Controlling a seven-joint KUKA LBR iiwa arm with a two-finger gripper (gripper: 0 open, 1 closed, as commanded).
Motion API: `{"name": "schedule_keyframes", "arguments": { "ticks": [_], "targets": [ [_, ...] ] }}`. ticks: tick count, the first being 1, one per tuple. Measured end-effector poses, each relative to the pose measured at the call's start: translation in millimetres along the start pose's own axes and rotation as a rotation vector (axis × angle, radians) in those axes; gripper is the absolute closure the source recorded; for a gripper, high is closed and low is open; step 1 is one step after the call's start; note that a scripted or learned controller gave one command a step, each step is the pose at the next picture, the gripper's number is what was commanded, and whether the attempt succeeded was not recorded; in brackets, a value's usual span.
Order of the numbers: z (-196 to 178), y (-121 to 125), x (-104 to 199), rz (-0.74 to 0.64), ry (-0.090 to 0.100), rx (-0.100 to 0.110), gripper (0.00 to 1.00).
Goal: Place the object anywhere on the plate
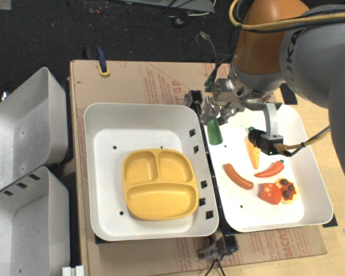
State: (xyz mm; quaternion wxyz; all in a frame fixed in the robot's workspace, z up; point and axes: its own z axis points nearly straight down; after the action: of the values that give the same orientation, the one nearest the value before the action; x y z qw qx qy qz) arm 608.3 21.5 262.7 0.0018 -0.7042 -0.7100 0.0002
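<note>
The gripper (214, 118) hangs over the upper left corner of the right bin (310, 211), close to the wall the two bins share. A green object (213, 133) sits upright directly beneath it, its top at the fingertips; whether the fingers are closed on it or merely around it cannot be told from this slant. The grey arm (310, 45) with its orange band comes in from the upper right and covers that bin's far edge.

Further into the right bin lie a yellow-orange carrot-like piece (253, 154), a red chilli (270, 169), a sausage (238, 176) and a red piece with dark berries (277, 191), clustered in the middle and lower half, apart from the green object.

The left bin (103, 154) holds the yellow plate (160, 184), with three compartments, lying flat near the centre. White floor shows all round the plate, widest along its top and left sides.
</note>
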Motion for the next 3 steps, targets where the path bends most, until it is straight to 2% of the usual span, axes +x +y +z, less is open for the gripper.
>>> {"name": "schedule_keyframes", "arguments": {
  "ticks": [1, 3],
  "targets": [
    [1.0, 2.8, 50.3, 0.001, -0.001, -0.004, 1.0],
    [16.3, -8.8, 153.5, 0.0, -0.001, -0.001, 1.0]
  ]
}}
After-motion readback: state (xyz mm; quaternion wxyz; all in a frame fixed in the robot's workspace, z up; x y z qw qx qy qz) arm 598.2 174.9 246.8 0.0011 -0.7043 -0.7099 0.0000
